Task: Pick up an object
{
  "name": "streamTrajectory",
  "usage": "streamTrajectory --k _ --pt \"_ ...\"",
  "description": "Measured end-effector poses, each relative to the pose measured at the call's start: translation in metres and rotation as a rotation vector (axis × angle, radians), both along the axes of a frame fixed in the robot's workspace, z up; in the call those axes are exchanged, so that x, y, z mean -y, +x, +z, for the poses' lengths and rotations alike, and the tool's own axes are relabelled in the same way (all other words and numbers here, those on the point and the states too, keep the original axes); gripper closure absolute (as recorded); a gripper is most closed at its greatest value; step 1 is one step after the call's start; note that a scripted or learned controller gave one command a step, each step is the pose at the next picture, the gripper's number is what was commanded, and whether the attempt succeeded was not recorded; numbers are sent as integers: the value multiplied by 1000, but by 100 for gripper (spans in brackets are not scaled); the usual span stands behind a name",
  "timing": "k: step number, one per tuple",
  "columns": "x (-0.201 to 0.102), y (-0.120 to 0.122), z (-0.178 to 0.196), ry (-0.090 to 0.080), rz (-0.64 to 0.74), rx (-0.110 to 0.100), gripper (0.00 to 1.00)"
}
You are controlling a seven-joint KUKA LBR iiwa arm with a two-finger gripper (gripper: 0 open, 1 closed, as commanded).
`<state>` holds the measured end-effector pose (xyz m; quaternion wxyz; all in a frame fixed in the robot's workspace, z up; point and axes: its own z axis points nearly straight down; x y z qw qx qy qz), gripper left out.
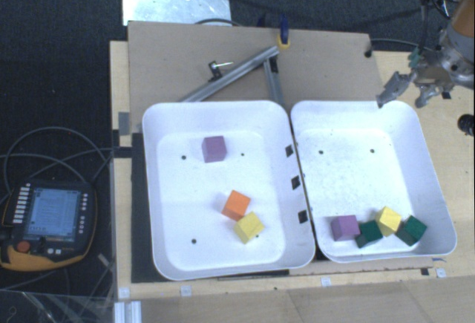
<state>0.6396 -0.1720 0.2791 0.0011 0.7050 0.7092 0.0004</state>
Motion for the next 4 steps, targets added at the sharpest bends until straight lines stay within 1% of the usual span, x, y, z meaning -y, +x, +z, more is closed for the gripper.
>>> streamTrajectory --k 1,2,3,4 --pt "0 0 0 -1 0 0 0" --pt "8 -2 -45 0 -4 -3 0" --pt "9 -7 -88 0 -4 -4 0" --pt "19 -5 -140 0 -4 -4 0"
